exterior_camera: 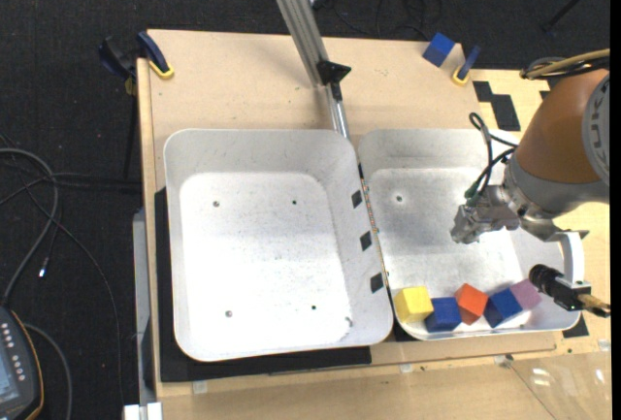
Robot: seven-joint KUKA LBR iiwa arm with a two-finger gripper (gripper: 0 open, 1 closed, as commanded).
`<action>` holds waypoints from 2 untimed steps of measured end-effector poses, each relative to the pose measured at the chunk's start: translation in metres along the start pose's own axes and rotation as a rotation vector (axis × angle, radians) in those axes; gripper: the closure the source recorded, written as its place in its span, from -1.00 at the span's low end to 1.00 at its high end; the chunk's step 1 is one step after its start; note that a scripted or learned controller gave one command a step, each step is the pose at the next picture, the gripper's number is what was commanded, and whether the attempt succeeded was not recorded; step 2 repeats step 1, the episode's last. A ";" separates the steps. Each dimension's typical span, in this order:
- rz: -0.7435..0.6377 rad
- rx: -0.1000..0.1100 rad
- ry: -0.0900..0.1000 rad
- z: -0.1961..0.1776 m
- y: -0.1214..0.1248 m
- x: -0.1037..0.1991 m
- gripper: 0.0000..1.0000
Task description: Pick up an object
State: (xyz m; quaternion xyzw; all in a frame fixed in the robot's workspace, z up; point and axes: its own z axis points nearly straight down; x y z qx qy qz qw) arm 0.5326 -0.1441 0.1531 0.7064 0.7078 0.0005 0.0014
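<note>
So the right bin (427, 185) had all the blocks bunched along its near edge: yellow (413, 302), blue (444, 313), orange (472, 302), another blue (504, 306), and what looked like a purple one (526, 293). The gripper (468, 226) hung over that bin's middle, well apart from them.

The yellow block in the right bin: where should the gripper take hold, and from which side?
Grip the yellow block from above, probably across its near and far faces. Its left side is close to the right bin wall, and a blue block crowds its right, so those sides leave less finger room.
</note>
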 end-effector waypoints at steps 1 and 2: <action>0.009 0.002 0.001 0.058 -0.027 -0.056 1.00; 0.009 0.002 0.001 0.058 -0.027 -0.056 1.00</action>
